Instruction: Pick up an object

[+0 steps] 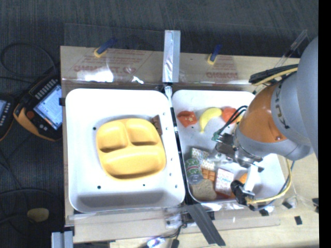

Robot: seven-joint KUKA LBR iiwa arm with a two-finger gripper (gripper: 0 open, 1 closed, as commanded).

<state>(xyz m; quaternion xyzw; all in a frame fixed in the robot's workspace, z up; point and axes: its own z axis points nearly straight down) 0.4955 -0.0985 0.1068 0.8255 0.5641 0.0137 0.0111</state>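
The right bin (178, 105) holds a heap of small items. At its far end lie a red piece (187, 118), a yellow banana (209, 117) and an orange-red piece (227, 113). Nearer the front sit a patterned packet (206, 160), a round can (192, 167), a white and red packet (224, 179) and a brown lump (204, 189). My gripper (226, 150) hangs low over the middle of this bin, just right of the patterned packet, under the orange wrist band (258, 123). The arm hides the bin's right half.
The left bin (83, 190) carries a yellow divided tray (132, 148) with a small brown thing (157, 124) at its far right corner. A ridge (176, 143) separates the bins. Cables (269, 198) trail by the right bin's front corner.
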